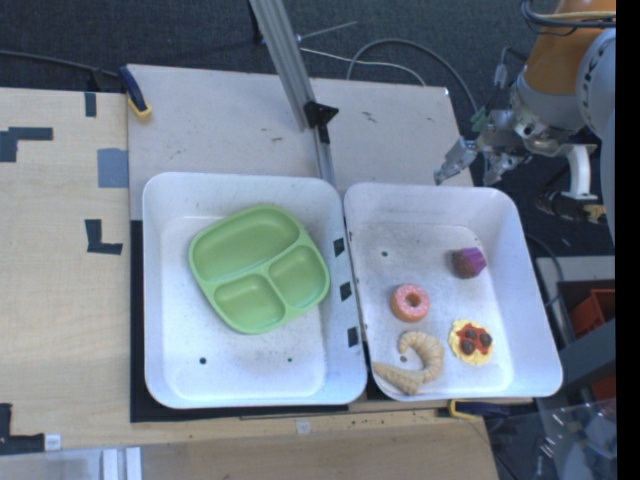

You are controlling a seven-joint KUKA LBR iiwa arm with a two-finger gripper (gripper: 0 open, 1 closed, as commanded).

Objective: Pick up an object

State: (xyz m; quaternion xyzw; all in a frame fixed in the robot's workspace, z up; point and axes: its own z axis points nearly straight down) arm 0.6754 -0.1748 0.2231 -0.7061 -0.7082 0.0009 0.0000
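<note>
the gripper (pixel 462 158) was seen above the right bin's (pixel 520 230) far edge, holding nothing; its opening could not be told. the purple object (pixel 468 261) lay well below it.

bench (pixel 220 128) bears left bin (pixel 160 298); right bin (pixel 520 268) touching

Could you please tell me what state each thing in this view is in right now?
Gripper: raised beyond the right bin's far rim, nothing seen in it.
Green tray: flat in the left bin, upright.
Doughnut: flat, right bin.
Purple piece: loose.
Croissant: against the near wall.
Tart: face up.
</note>
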